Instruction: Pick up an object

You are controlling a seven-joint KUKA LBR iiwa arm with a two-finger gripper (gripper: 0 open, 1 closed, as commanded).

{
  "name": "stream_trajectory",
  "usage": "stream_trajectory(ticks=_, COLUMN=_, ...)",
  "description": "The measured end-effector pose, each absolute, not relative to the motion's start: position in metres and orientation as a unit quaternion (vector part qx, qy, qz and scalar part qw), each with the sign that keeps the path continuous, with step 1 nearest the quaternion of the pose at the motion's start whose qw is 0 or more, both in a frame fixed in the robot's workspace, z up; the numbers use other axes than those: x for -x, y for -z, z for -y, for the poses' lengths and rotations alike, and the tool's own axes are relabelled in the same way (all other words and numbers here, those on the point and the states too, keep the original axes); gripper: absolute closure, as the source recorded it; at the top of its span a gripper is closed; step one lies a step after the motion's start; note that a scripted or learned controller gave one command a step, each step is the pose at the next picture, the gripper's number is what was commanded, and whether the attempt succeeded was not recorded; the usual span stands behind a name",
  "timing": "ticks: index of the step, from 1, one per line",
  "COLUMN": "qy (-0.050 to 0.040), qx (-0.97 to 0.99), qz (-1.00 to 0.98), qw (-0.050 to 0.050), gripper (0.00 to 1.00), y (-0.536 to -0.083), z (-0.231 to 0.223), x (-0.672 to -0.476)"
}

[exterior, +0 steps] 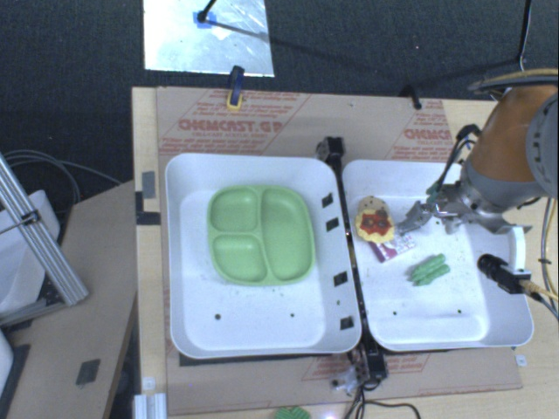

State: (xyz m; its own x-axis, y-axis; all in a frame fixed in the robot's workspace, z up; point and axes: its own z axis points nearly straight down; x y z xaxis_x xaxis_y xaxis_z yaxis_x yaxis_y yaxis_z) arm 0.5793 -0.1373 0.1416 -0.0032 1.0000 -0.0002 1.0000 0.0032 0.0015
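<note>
A pale brown table (pixel 288 116) with red printed lettering fills the middle of the frame and carries two shallow white bins side by side. The left white bin (pixel 188 321) sits at centre-left and the right white bin (pixel 437 317) at centre-right. Their inner walls meet along a dark seam running down the middle.

The grey arm with an orange band (pixel 515 147) comes in from the right edge and leans over the upper right part of the right white bin. A light green plastic plate with three compartments (pixel 262 234) lies flat in the middle of the left white bin. In the upper left of the frame, beyond the table, a shiny silver sheet (pixel 208 24) lies on dark carpet.

The tool (pixel 412 221) hangs low over the upper middle of the right white bin and points toward the left of the frame. Whether it is open or closed cannot be told from this angle.

Three small items lie in the right white bin. A green ridged pod-shaped toy (pixel 429 270) rests near the bin's centre, below and right of the tool. A round yellow and red toy (pixel 374 219) lies near the bin's left wall, just left of the tool. A small pink and white packet (pixel 389 249) lies just below that toy, close under the tool. Whether the tool touches the packet cannot be told.
</note>
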Motion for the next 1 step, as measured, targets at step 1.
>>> stream_trajectory(ticks=1, qy=-0.0004, qx=-0.706, qz=-0.708, qw=0.001, gripper=0.0, y=-0.1416, z=0.1373, x=-0.5793)
